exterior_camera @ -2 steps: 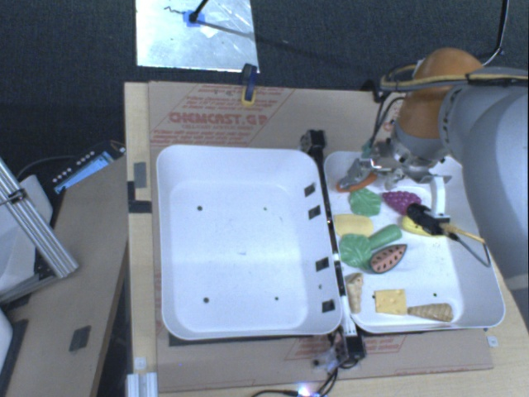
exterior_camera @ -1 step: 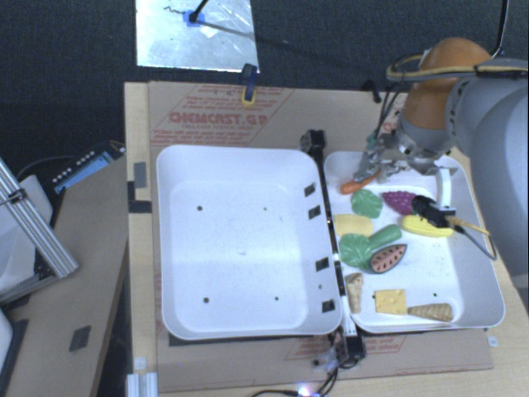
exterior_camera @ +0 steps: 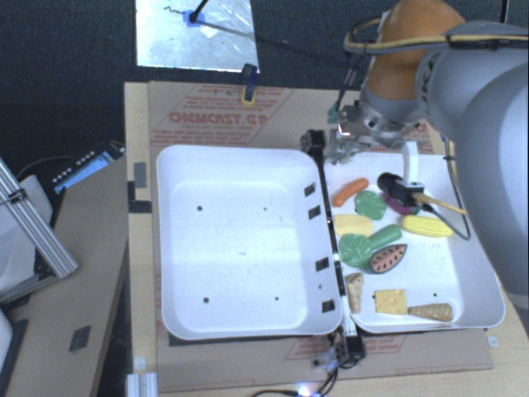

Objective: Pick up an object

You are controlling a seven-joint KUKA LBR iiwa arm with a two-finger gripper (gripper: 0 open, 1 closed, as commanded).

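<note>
Two white bins sit side by side; the right bin (exterior_camera: 483, 292) in the frame's lower right holds toy food, including a carrot (exterior_camera: 350, 191) and corn (exterior_camera: 426, 227). The gripper (exterior_camera: 345, 145) hangs above that bin's upper left corner; whether it grips anything cannot be told.

A single fixed camera looks down at a slant from above the bench's near edge, taking in both white bins: the left bin (exterior_camera: 240, 238) near centre, the right bin (exterior_camera: 463, 271) probably slightly cropped.
</note>
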